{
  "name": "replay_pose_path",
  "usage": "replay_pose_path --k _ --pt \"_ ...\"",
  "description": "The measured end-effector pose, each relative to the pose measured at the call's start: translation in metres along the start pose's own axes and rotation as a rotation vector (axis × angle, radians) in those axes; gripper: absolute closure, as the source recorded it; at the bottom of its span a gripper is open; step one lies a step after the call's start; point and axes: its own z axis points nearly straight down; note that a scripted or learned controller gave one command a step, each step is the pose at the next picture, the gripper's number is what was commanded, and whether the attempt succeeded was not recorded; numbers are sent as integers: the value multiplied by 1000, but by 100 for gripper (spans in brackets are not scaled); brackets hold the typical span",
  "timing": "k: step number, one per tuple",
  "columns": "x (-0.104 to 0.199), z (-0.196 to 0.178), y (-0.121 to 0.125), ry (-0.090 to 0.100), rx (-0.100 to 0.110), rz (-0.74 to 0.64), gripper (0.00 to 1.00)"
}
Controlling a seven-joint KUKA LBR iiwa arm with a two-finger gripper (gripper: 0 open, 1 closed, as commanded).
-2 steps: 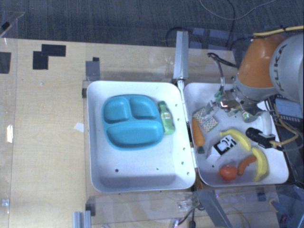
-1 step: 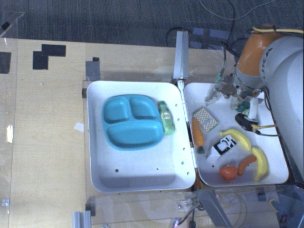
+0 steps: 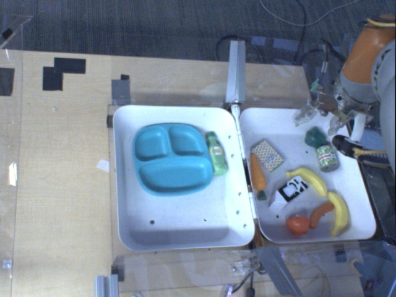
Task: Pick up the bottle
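My end effector (image 3: 322, 115) hangs at the upper right of the frame, over the top edge of the right bin (image 3: 272, 121), its two pale fingers (image 3: 305, 114) spread apart with nothing between them. Just below it in that bin lie a dark green object (image 3: 315, 135) and a small green-labelled can (image 3: 327, 158) on its side. Further toward the lower middle of the bin sit a checkered packet (image 3: 267, 155), a carrot (image 3: 257, 173) along the left wall, a black-and-white card (image 3: 293, 188), two bananas (image 3: 328, 197), a sausage (image 3: 320, 213) and a tomato (image 3: 297, 224). The bottle (image 3: 216, 154), light green and translucent, is well apart from me in the left bin (image 3: 179, 234), lying on its side against the right edge of a blue divided tray (image 3: 171, 158), close to the wall that parts the two bins. Both bins rest on the light wooden table (image 3: 55, 166), which bears black marker patches (image 3: 62, 72) at the upper left of the frame.
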Motion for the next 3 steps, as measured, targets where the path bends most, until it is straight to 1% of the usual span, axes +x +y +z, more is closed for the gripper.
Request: replay_pose_path --k 1,2,3 --pt "-13 61 3 2 13 150 0" --pt "-10 52 6 0 1 141 100" --pt "102 -83 -31 3 -5 14 100"
